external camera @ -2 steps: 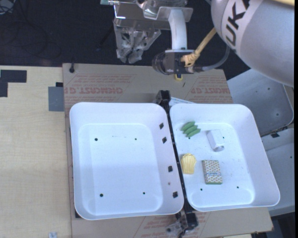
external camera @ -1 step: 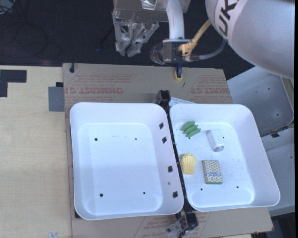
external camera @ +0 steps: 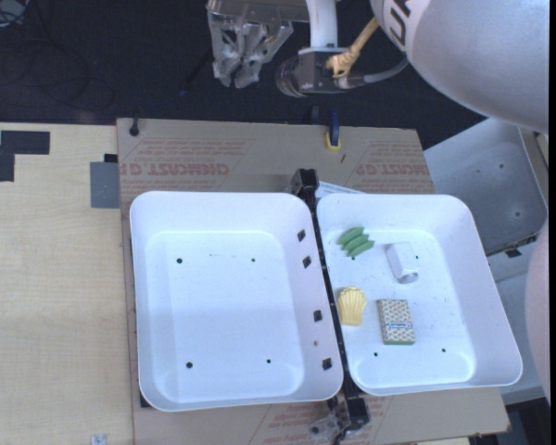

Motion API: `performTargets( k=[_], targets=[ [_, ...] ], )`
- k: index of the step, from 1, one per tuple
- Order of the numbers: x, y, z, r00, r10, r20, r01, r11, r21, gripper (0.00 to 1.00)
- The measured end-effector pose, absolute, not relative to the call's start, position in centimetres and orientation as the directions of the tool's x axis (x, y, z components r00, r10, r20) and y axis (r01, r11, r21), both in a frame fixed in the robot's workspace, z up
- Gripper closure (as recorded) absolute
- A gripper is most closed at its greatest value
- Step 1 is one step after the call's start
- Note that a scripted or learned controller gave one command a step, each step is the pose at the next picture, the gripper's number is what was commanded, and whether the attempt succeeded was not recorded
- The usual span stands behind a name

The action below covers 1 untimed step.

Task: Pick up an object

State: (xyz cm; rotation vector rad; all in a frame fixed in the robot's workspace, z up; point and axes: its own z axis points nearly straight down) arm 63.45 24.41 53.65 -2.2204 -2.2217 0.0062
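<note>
Several small objects lie in the right bin: a green pod-like item, a white cylinder, a yellow ridged piece and a small printed box. My gripper hangs high above the bench's far edge, beyond the left bin, well away from all of these objects. Its fingers look open, with nothing between them.
A black hinge strip runs between the two bins. The big grey arm body fills the upper right. Brown cardboard lies under the bins, and the wooden bench spreads to the left.
</note>
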Motion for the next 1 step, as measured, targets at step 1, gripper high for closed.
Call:
performTargets(
  k=[1],
  targets=[
    [64.30, 24.42, 41.92, -0.001, 1.000, -0.006, 1.000, 0.001, -0.015, 1.00]
  ],
)
